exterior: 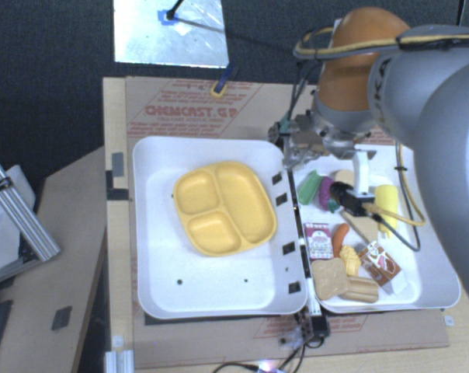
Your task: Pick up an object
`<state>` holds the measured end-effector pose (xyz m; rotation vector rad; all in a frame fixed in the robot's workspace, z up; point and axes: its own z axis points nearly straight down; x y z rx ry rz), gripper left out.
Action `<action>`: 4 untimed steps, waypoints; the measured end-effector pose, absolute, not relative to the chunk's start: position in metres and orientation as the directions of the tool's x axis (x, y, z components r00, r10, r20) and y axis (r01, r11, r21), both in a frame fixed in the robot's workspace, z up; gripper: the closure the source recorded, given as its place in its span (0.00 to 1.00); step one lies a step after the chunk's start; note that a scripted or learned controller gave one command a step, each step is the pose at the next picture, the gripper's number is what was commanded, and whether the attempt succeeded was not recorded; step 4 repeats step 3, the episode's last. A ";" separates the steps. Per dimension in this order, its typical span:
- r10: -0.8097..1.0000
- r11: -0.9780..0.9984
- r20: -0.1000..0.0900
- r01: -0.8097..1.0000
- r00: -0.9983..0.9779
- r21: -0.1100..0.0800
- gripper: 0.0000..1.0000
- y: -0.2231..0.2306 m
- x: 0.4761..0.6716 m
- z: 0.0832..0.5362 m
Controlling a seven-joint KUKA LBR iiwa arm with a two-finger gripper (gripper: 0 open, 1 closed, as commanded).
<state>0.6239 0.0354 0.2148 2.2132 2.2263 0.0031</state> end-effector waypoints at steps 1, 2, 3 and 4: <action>1.000 0.005 0.000 1.000 -0.005 0.003 1.00 0.030 0.628 0.232; 1.000 0.006 0.000 1.000 -0.006 0.003 1.00 0.031 0.630 0.231; 1.000 0.002 0.000 1.000 -0.002 -0.001 1.00 0.034 0.617 0.215; 1.000 0.002 0.000 1.000 -0.002 -0.001 1.00 0.034 0.617 0.215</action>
